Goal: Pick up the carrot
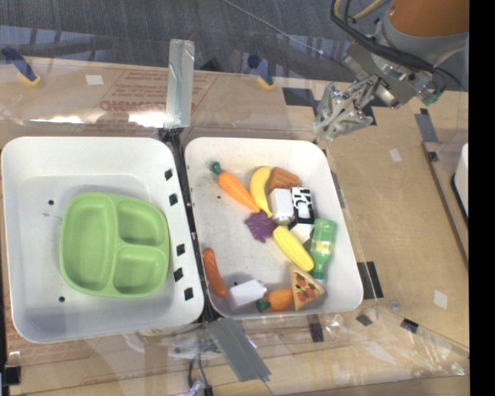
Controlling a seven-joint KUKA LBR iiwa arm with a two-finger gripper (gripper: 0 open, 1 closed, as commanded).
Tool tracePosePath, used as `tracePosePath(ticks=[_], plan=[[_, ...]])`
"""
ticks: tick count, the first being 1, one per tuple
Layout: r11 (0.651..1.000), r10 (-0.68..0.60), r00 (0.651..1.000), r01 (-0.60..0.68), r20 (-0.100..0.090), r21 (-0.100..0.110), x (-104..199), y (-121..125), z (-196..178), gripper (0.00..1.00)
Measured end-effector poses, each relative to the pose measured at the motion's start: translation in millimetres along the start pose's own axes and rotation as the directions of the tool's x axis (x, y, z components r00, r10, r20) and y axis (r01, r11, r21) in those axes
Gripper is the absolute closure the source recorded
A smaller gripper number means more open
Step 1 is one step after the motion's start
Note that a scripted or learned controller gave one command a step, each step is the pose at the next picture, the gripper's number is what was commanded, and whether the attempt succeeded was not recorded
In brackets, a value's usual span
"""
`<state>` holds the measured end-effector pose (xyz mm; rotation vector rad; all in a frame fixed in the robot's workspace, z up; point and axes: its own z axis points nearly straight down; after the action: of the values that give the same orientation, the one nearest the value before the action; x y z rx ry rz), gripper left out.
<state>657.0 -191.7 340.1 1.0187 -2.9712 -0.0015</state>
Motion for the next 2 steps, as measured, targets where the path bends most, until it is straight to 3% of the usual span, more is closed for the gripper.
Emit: tracePosePath(ticks=[1,2], plan=[[0.977,-0.215,0.977,0.215,0.003,0.006,10.0,-14.3,-39.9,1.0],[0.849,-0.528,0.849,0.528,0.0,-0.002,56.7,22.2,8.8,1.0]])
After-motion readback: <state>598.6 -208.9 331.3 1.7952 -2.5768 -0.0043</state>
